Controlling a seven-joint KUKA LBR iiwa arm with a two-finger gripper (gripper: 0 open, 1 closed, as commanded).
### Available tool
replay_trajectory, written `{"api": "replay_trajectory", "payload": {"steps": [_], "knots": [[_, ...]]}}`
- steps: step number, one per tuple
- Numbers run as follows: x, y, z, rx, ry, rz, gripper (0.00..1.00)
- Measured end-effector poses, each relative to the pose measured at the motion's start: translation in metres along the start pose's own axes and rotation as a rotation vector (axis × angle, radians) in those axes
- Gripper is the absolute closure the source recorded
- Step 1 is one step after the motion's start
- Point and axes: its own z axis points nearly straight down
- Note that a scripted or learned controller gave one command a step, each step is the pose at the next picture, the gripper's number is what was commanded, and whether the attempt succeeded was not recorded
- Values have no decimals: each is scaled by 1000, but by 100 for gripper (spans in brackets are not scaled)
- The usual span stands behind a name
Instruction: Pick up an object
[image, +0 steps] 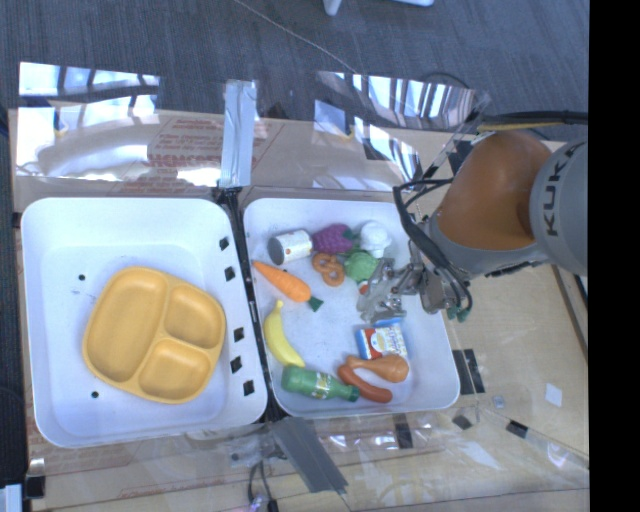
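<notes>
You see a yellow divided plate in the white left bin; beside it lie an orange carrot, yellow banana, purple grapes and green bottle.

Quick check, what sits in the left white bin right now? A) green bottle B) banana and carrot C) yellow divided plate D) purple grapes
C: the yellow three-compartment plastic plate lies alone in the left white bin; the toy foods are in the right white bin.
</notes>
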Motion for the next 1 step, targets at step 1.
{"api": "replay_trajectory", "payload": {"steps": [1], "knots": [[-71, 39, -23, -2, -3, 238, 100]]}}
